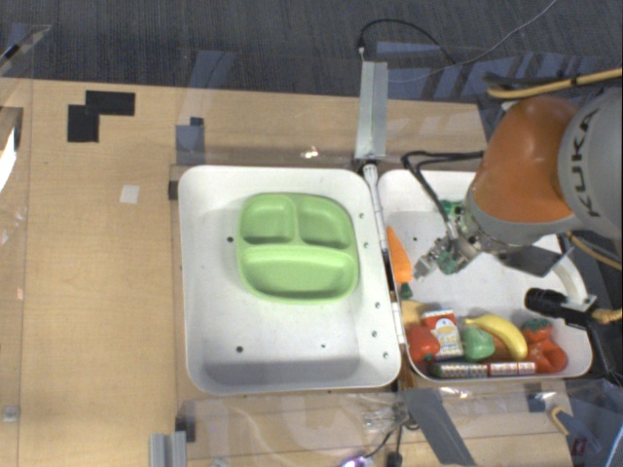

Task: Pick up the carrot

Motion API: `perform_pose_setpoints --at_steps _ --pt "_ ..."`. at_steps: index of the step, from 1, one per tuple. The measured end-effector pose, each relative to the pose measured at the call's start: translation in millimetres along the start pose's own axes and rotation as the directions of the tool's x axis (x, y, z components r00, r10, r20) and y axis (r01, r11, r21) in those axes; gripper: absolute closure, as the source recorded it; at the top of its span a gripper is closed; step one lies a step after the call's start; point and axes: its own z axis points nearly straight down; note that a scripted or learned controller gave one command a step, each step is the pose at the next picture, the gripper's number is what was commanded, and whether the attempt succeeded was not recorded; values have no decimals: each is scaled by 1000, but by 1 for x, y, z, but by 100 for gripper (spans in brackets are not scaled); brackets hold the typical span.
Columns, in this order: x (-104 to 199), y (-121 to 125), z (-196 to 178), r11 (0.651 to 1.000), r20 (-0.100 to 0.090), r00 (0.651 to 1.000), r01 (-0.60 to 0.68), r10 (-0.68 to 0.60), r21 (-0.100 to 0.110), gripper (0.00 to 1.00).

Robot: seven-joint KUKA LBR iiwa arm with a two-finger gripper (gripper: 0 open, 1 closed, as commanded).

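So the carrot [397, 257] is lying in the right bin [506, 282], tucked right up against the left wall, next to the divider between the two bins. Our gripper [447, 255] hangs just to the right of it, near but not touching, and honestly we can't tell whether it's open or closed from this angle. Nothing looks held. For this step we'd say the tricky bit is that wall: we want to line the gripper up across the carrot's narrow width and come down straight so we don't clip the bin edge. The pile of toy food [482, 341] sits at the near end, apart from the carrot, so it shouldn't interfere. The green plate [296, 245] in the left bin [209, 290] isn't involved.
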Motion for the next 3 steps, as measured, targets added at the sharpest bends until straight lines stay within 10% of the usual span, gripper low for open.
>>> perform_pose_setpoints --at_steps 2,3 --pt "-6 50 -8 998 0 998 56 -56 -1 100" --pt "0 -45 -47 977 2 977 214 -214 -1 100"
